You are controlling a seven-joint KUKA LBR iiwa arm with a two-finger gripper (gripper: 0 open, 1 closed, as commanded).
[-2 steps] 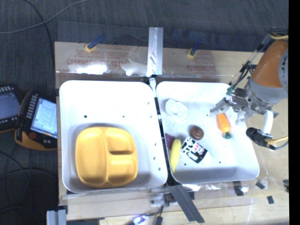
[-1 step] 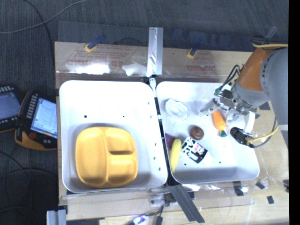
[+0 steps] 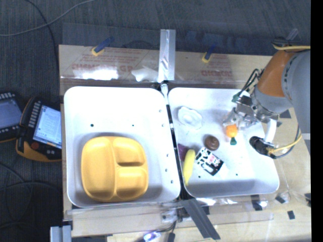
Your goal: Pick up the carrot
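The claw (image 3: 236, 119) is hanging over the right bin (image 3: 262, 178), sitting right on top of the carrot (image 3: 231, 131), and honestly can't tell whether it's gripping it. A brown ball (image 3: 211, 142) and banana (image 3: 189, 166) are lying nearby; a yellow tray (image 3: 115, 167) is sitting in the left bin (image 3: 81, 110).

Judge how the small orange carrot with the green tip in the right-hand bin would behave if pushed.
The carrot looks small and rounded, so it would probably roll or skid on the smooth white bin. It seems a light, stiff toy, likely to slip from a loose pinch.
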